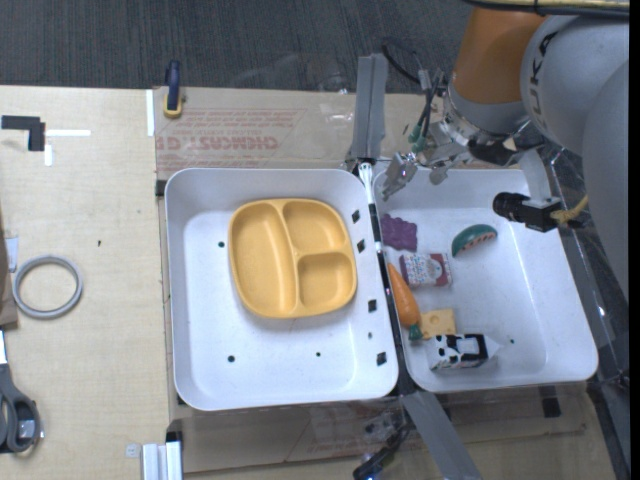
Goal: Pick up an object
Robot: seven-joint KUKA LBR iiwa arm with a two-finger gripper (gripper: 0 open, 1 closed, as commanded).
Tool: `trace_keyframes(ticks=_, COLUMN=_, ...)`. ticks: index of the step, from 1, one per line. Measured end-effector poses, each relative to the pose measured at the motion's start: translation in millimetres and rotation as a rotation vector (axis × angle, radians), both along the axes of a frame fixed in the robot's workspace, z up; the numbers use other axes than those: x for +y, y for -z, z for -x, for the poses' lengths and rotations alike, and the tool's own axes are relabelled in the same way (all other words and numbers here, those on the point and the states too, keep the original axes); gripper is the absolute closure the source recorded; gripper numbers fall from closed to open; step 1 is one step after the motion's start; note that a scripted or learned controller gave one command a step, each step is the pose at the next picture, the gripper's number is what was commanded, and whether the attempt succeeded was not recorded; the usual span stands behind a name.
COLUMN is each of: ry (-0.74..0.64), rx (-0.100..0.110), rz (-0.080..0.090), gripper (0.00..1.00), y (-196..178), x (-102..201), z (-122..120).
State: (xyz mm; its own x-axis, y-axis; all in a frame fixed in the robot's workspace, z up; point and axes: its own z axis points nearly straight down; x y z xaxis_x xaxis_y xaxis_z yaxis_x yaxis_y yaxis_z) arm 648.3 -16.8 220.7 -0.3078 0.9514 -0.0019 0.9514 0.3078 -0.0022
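End effector poised above the back left corner of the right bin, fingers apart and clamping nothing. Just below it lies a purple object; farther below, a carrot and a cheese wedge.
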Motion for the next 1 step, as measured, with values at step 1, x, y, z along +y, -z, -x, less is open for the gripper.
trace_keyframes(ticks=1, ry=0.015, rx=0.001, rz=-0.001, gripper=0.0, y=30.1, x=-55.1, z=104.4)
